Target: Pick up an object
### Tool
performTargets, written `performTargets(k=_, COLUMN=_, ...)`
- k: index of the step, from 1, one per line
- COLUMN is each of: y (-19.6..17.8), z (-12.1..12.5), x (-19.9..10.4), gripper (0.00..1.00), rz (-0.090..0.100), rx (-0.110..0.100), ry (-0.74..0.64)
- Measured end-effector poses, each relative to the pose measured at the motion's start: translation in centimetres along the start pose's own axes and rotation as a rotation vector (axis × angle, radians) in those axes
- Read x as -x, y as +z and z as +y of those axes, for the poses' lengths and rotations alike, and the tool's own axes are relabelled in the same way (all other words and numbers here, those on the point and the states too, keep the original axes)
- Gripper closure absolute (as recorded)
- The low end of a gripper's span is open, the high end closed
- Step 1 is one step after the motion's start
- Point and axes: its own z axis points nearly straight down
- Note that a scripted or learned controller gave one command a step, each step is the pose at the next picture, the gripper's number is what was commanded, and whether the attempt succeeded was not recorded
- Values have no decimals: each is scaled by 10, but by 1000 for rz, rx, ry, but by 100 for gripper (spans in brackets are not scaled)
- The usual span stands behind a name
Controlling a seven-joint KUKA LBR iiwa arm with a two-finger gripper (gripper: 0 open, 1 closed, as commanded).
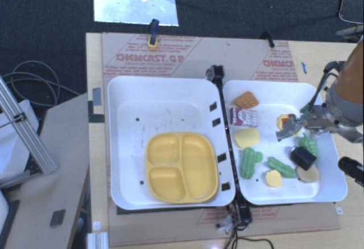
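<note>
Spanning most of the view, the tabletop carries two shallow white bins side by side. Toward nine o'clock lies the left bin, with a yellow divided tray at its six o'clock end. Toward three o'clock lies the right bin, and the grey arm comes in over its three o'clock rim. The tool hovers near the bin's middle; whether it is apart or together cannot be told. Beneath it is a red and yellow toy. At nine o'clock from it sit a red-and-white carton and a yellow toy, with an orange waffle at eleven. Toward six lie a green cactus, a green bean pod and a black cylinder.
</note>
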Motion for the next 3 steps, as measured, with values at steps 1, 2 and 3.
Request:
performTargets(k=1, y=131, z=43, x=47, gripper=0, rz=-1, rx=-5, ry=4)
performTargets(k=2, y=155, z=99, x=78, gripper=0, rz=-3, rx=6, ry=-1)
performTargets(k=3, y=155, z=163, x=82, gripper=0, rz=-3, rx=8, ry=-4)
